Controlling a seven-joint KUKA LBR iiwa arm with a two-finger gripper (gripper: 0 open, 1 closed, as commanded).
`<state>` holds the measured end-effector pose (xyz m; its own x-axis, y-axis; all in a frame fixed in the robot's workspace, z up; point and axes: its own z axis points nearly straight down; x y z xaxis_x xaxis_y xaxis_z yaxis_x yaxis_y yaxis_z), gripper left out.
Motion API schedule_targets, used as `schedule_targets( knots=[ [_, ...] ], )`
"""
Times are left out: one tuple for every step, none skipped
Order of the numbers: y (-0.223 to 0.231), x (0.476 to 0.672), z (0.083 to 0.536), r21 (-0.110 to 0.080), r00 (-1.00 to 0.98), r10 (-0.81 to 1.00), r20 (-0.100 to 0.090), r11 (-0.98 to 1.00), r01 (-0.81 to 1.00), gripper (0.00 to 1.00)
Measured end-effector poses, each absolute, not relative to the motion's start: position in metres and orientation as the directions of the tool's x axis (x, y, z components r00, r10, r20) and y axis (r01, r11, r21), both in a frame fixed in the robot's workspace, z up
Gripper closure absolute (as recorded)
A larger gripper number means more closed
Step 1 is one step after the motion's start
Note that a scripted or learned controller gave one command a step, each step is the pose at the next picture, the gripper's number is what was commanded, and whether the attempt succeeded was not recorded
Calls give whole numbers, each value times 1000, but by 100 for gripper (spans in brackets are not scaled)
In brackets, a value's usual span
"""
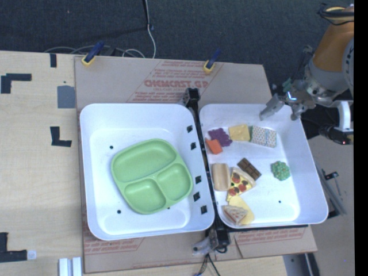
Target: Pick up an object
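Several toy food pieces lie in the right bin (305, 154): a purple piece (218, 135), an orange piece (214, 146), a yellow block (240, 133), a patterned cracker (264, 136), a green broccoli (280, 170), a brown chocolate bar (249, 168), a bread roll (220, 176), a pizza slice (240, 183) and a sandwich wedge (237, 214). My gripper (283, 110) hangs over the bin's far right corner, above and to the right of the cracker. It is open, with nothing between its fingers.
The left bin (95, 125) holds a green divided plate (151, 175). Both bins rest on a cardboard sheet (172, 79) clamped at the back. The grey and orange arm (336, 50) comes in from the upper right.
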<state>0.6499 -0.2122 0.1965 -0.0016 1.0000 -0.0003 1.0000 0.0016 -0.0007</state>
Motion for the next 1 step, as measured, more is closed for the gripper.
schedule_targets(
  knots=[
    [-213,671,101,12,-4,1000,1,4,1000,0]
  ],
)
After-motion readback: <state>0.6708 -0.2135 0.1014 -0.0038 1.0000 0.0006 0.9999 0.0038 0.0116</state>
